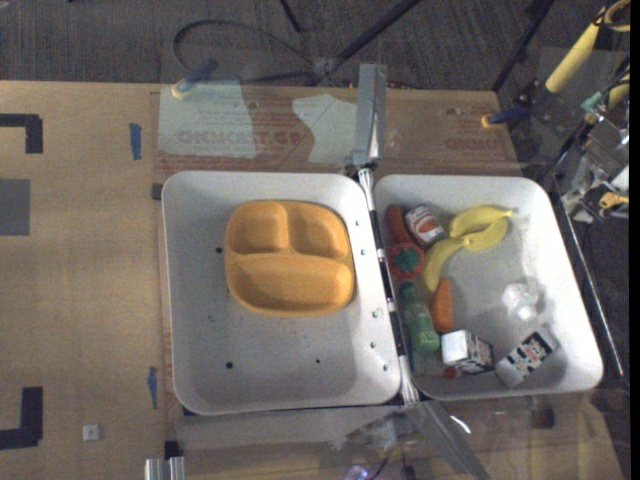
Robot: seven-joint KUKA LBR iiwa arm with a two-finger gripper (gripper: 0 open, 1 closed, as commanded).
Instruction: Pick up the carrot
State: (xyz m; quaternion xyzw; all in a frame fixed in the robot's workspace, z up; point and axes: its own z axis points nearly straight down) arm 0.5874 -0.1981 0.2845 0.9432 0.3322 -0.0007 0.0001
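The carrot (442, 304) is a short orange piece lying in the right bin (575, 313), left of the bin's middle. It points roughly toward the front and back. Its far end sits just below the tip of the yellow bananas (470, 236). A green item (420, 326) lies close along its left side. Nothing covers the carrot.
The left bin (200, 353) holds a yellow divided plate (290, 256). The right bin also has a small can (424, 224), a reddish piece (398, 224), a red and green item (405, 260), a clear plastic thing (520, 298) and two white cartons (466, 350) at the front.
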